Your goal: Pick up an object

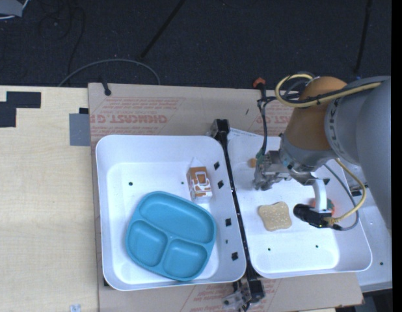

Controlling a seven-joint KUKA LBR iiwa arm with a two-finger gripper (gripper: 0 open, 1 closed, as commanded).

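Note:
A tan slice of toast (275,216) lies flat on the floor of the right bin (298,260). My gripper (262,181) hangs low over that bin, just above and a little left of the toast, apart from it. The grey arm with its orange band comes in from the right. In the left bin (116,174) lies a blue divided plate (170,235), and a small orange and white box (200,183) stands by that bin's right wall.
A black divider (231,200) runs between the two bins. Cardboard (155,112) lies under the bins, with the pale wooden bench (38,200) to the left. A small tan bit (252,163) sits near the right bin's back left corner.

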